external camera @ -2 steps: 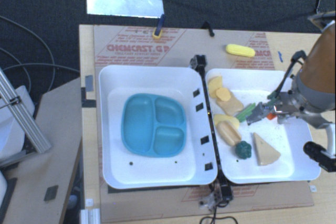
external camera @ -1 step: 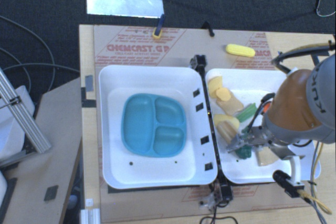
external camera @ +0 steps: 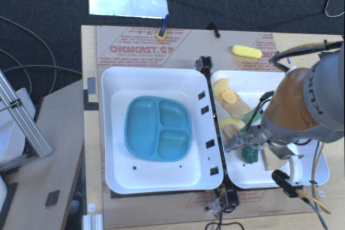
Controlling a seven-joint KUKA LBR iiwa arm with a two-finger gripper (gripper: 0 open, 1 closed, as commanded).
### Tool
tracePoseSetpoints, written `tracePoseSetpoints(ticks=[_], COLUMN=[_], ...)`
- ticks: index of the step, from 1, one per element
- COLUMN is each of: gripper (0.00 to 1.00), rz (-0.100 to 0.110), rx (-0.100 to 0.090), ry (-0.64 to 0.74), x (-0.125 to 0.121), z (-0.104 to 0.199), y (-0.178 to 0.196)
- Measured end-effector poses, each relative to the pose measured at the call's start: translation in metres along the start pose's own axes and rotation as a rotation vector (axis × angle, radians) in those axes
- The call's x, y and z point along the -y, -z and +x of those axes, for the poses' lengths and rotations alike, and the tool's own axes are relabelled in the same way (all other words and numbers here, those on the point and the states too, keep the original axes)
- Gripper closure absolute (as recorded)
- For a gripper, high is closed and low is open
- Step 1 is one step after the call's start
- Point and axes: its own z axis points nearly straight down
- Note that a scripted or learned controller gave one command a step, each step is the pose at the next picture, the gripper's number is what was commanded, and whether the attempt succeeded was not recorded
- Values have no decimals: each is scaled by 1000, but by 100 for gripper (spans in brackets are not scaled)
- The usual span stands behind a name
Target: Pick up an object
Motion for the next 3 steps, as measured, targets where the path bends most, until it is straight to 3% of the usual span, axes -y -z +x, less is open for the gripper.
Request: tracePoseSetpoints(ticks=[1,2,3], gripper=[0,0,0], rz=[2,-1,2], rx=[0,0,1], ry=[-6,1,-5], x=[11,-6,-13], z=[-21,0,72], y=[1,1,69])
